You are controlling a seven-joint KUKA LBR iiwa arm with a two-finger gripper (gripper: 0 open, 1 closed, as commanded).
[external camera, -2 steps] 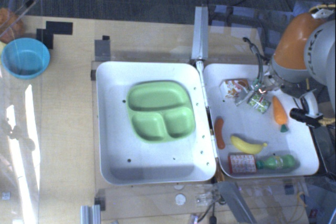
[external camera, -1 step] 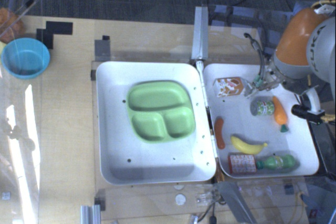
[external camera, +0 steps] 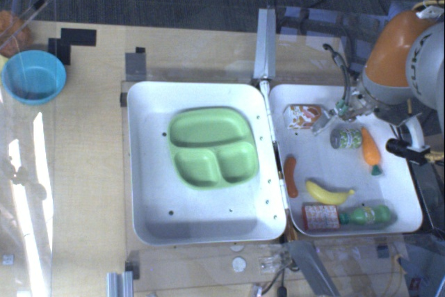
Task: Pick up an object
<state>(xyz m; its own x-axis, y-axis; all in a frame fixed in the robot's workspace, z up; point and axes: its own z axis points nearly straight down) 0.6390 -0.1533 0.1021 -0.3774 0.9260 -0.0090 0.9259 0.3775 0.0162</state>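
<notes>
Bench [external camera: 83, 170]: you see pale wood, running under both bins.
Left bin [external camera: 149, 219]: shallow, white, sitting on your bench.
Right bin [external camera: 410, 219]: white, just beside the left one.
Blue bowl [external camera: 33, 76]: on the bench's far left corner, well apart from your bins.

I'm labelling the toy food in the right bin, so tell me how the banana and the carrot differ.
The banana is yellow and curved; the carrot is orange, straighter, with a green tip at its lower end. The banana lies roughly crosswise in the bin's lower half, just above the green bottle; the carrot lies closer to upright, near the right wall beside the small can. Both lie flat on the right bin, apart from the hand.
</notes>
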